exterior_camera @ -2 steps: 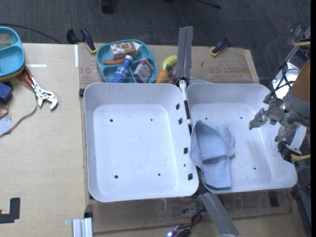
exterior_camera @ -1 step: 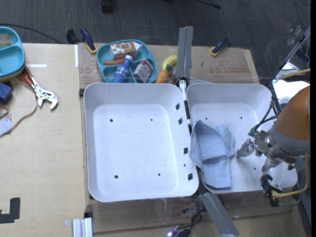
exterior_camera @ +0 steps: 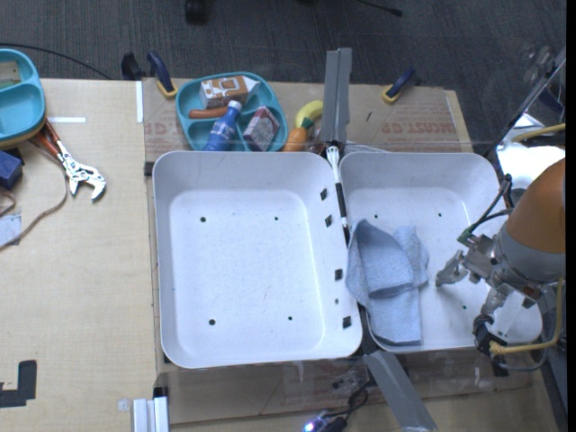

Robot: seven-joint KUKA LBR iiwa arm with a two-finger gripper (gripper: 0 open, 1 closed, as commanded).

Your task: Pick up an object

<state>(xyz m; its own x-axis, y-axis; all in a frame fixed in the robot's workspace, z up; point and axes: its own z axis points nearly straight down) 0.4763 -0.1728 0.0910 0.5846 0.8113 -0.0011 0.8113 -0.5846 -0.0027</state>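
Two white bins sit side by side, with one grey cloth (exterior_camera: 389, 279) lying in the right bin (exterior_camera: 450, 183).

One cloth, crumpled and folded, lies against the right bin's left wall and reaches down to its near rim; the left bin (exterior_camera: 243, 259) shows bare floor. One gripper (exterior_camera: 468, 288) hangs over the right bin's right half, well to the right of the cloth and not touching it; its fingers stand apart with nothing between them. Bare floor lies between the cloth and the gripper and toward the right bin's far wall. One teal tray (exterior_camera: 191, 115) of small items sits beyond the left bin's far rim, and one wrench (exterior_camera: 76, 171) lies on the bench well left of the left bin.
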